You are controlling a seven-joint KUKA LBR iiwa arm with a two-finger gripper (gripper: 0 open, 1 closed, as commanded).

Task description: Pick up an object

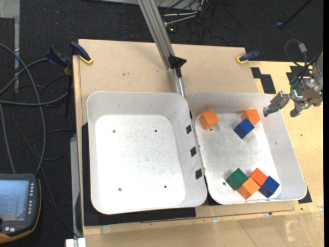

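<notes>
The right bin point(288, 153) holds several small blocks. An orange block point(208, 120) lies near its back left. An orange block point(251, 116) touches a blue block point(244, 128) at the back right. At the front sit a green block point(237, 179), two orange blocks point(249, 188) point(258, 177) and a blue block point(269, 186), packed together. My gripper point(285, 106) hangs at the right bin's back right rim, open, its two fingers spread with nothing between them. One fingertip point(271, 108) is just right of the back orange block.
The left bin point(136, 151) stands beside the right one on a wooden bench point(128, 66). A metal pole point(159, 30) slants from the top down to the bins' shared back edge. Clamps point(82, 53) point(248, 57) sit at the bench's back corners.
</notes>
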